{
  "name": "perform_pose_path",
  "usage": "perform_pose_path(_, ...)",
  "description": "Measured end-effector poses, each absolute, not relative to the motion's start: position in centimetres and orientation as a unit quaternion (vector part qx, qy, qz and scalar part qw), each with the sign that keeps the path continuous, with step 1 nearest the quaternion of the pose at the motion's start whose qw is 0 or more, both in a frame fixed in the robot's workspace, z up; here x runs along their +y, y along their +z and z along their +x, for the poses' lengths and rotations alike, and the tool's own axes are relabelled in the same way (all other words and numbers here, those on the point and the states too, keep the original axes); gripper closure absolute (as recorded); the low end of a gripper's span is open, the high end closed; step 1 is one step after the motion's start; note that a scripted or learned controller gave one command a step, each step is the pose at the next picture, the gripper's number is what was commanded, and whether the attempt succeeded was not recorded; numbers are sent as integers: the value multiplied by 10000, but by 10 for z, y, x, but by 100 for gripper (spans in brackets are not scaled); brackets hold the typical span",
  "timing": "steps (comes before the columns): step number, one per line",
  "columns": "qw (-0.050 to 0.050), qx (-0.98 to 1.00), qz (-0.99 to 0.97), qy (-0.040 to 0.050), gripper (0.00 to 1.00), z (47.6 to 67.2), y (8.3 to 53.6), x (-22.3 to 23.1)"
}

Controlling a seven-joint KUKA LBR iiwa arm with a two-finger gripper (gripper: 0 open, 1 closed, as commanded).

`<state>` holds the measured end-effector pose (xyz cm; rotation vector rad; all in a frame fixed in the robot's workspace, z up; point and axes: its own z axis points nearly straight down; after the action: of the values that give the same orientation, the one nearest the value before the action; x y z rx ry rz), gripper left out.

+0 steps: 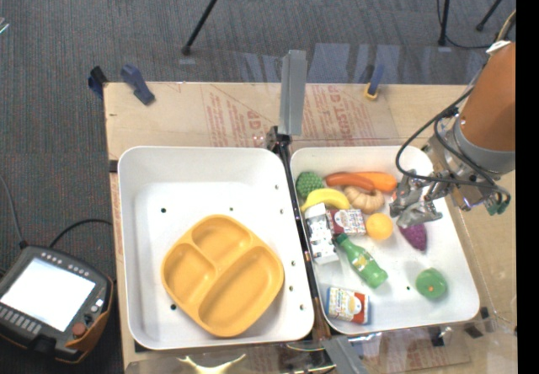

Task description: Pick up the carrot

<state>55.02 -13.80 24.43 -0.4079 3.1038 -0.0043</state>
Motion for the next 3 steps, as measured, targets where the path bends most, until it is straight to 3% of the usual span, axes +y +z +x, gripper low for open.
perform_pose_path(1,71,9827,-1850,-28,100,571,376,-180)
perform_pose_path(2,-38,9889,-1483,31,100,497,280,-181)
perform_pose_path(3,-47,9765,-2156,46,100,518,128,-147)
